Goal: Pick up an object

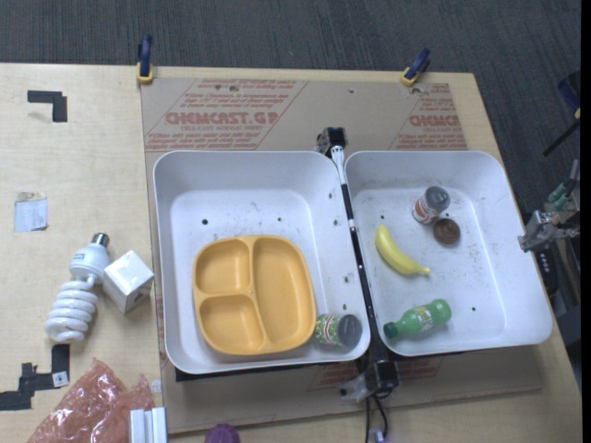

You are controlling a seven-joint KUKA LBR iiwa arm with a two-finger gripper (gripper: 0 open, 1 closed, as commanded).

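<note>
Camera view from above showed the bench (74, 173) carrying a brown cardboard sheet (231, 109), held at the sheet's far edge by two blue-and-yellow clamps (144, 60). On that sheet sat the left bin (185, 169) and the right bin (489, 169), touching along their inner walls.

A yellow divided plate (254, 293) lay flat in the left bin, filling most of its near half. Just beside the plate, in that bin's near right corner, a small green-labelled can (337, 330) lay on its side.

In the right bin a banana (399, 252) lay near the left wall, about midway along it. A green bottle (418, 318) lay on its side close to the near left corner. Toward the far edge stood a small red-and-white can (430, 204), with a brown disc (447, 231) just beside it on the near side.

On the bench's left part, outside the bins, lay a white spiral bulb (78, 289) touching a white cube (127, 281), and a red mesh bag (88, 404) lay at the near edge.

My gripper (538, 232) hung at the right bin's right rim, well apart from every object, with nothing in its hold. Whether it stood open or closed, I could not tell.
</note>
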